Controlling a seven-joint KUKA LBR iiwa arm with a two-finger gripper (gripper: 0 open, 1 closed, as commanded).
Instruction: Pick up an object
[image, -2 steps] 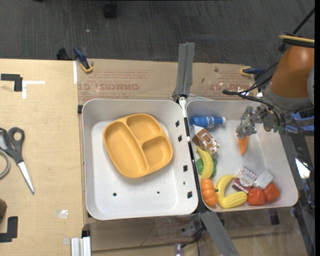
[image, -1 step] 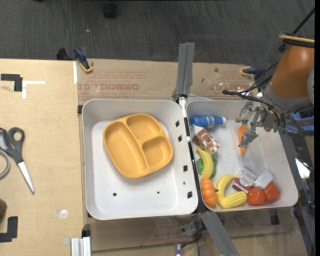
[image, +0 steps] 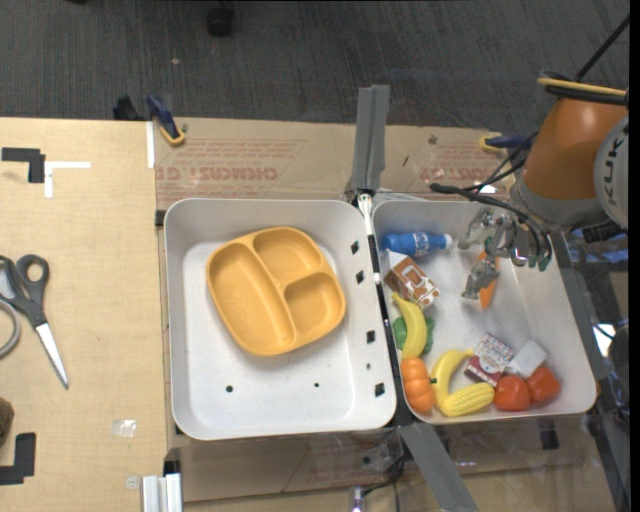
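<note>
scissors (image: 38, 310) on bench, left | blue clamp (image: 165, 118) at cardboard edge

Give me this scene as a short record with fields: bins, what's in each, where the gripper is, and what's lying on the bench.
left bin: yellow divided plate
right bin: blue bottle, banana, corn, tomato, other toy food
gripper: above the right bin's upper part, something orange at its tip; grasp unclear
bench, left side: scissors
arm: reaching in from the right
</note>
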